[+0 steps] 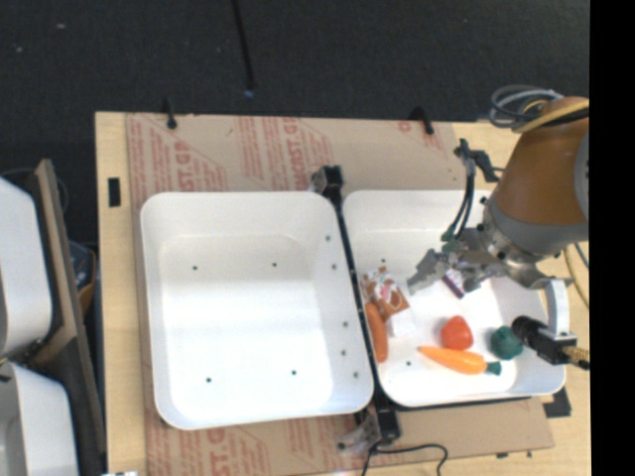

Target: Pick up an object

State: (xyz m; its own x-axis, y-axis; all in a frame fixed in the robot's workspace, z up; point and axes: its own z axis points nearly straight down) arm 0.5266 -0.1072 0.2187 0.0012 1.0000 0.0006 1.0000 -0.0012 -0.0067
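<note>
fingers apart above right bin

Wooden bench bears cardboard sheet; two white bins, left, right, on it

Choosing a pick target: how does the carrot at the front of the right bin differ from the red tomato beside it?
The carrot is long, orange and lies flat, green end toward the right. The tomato is round, red and compact, sitting just behind it. Both lie in the right bin, apart from the claw.
</note>
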